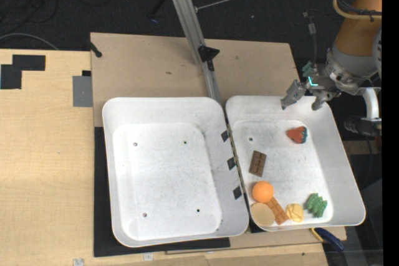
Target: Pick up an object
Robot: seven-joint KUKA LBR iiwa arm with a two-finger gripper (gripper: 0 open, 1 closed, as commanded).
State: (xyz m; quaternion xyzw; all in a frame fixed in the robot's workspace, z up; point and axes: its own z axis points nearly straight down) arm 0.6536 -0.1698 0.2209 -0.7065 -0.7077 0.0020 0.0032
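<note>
My gripper (306, 99) hangs above the far edge of the right bin (340, 159), fingers spread open with nothing between them. Below and slightly right of it lies a red strawberry-like toy (297, 134). A brown chocolate piece (257, 162) lies near the bin's middle left. At the bin's near end sit an orange ball (262, 191), a tan cone-like piece (277, 211), a pale round biscuit (262, 215), a small yellow item (294, 213) and a green leafy toy (316, 204).
The left bin (124, 115) stands beside the right one, joined by black clips (231, 162). A slanted metal rail (189, 22) rises from behind the bins. The wooden bench surface (43, 134) extends to the left.
</note>
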